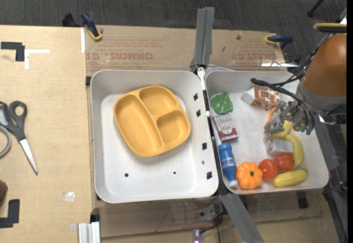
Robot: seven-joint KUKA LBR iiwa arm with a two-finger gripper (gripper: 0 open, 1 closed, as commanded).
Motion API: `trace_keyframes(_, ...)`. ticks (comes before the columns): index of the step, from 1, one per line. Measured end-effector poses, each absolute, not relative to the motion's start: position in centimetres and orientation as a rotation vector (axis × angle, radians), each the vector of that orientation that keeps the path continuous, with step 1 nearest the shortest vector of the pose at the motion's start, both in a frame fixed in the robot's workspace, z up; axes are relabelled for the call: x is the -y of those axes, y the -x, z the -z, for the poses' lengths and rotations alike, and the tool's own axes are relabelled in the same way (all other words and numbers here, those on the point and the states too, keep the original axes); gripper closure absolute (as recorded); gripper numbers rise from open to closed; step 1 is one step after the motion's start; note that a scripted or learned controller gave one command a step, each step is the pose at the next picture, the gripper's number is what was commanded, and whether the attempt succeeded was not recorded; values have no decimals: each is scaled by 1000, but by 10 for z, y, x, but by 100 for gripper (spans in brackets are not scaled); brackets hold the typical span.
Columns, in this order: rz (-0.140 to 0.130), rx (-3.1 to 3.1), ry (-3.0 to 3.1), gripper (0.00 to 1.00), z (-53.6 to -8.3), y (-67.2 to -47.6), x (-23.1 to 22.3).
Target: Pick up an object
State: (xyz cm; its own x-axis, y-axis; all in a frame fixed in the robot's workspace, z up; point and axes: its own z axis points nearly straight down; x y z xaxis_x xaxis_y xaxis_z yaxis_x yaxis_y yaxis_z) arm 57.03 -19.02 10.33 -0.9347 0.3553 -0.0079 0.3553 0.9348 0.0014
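The right bin (242, 84) holds several small items. Along its left wall lie a green toy (221, 103), a small pink and white carton (225, 126) and a blue bottle (226, 162). An orange pumpkin (249, 175), a red tomato (268, 168), a red piece (284, 160), a yellow oblong fruit (289, 178) and a banana (297, 148) sit near the front. A white and orange box (263, 96) lies at the back. My gripper (277, 123) hangs low over the right side of this bin, just above the banana's upper end.
The left bin (105, 170) bears a yellow divided plate (151, 120). Scissors (21, 131) lie on the wooden bench at the left. The arm's orange band (328, 68) and cables (276, 84) overhang the right bin's right edge.
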Motion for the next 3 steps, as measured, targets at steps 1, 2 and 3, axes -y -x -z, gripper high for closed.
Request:
trace_keyframes(1, 0, -3020, -851, 100, -204, -607, 120)
trace_keyframes(2, 0, -3026, -827, 100, -220, -645, 102)
trace_keyframes(3, 0, -3011, -888, 100, -227, -622, 61)
